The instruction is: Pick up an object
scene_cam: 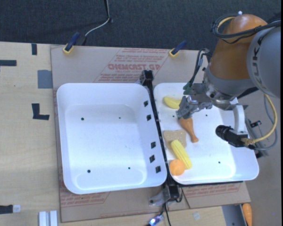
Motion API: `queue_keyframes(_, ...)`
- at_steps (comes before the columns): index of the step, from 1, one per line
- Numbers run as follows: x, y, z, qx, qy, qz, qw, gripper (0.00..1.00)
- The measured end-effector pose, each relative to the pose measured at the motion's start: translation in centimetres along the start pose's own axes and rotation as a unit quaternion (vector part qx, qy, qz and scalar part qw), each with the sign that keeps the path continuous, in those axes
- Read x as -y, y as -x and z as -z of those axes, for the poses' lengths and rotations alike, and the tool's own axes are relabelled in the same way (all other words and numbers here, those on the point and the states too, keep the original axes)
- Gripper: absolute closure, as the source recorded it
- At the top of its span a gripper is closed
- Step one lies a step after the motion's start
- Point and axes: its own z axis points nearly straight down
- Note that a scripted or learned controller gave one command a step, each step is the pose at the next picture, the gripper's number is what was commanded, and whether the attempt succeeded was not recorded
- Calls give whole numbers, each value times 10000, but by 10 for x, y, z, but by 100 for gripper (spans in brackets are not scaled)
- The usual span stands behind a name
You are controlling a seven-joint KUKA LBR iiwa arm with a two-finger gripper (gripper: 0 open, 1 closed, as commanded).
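While we read the bench from left to right, we meet first the left bin [104,135], a shallow white tray with bare floor, then the black divider [153,126] where the two bins meet, and past it the right bin [221,166], where every candidate lies. Nearest the divider sit a tan slice of toy bread [173,136], a yellow corn cob [180,153] lying partly over it, and an orange ball-like fruit [177,167] touching the cob's lower end. Higher up, a small yellow banana-like piece [171,102] lies near the bin's far wall, and just right of it an orange-brown drumstick [189,128] points down the bin. Our gripper [187,111] hangs right above the drumstick's thick upper end, close beside the yellow piece; from this slanted view we cannot tell how the tool is set or whether it has anything in its grasp, so we judge nothing picked yet. We take the drumstick as the object in hand. To do it well, we should centre over the thick end rather than the thin handle, close across its narrow width, keep clear of the yellow piece, and lift straight up so the bread and corn stay undisturbed. Behind the gripper rises the grey arm [269,55] with its orange band [236,46].
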Motion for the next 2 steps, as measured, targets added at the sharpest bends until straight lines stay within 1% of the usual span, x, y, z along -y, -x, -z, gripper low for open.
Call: queue_keyframes(2,0,-2,18,-9,-11,21,10000,100)
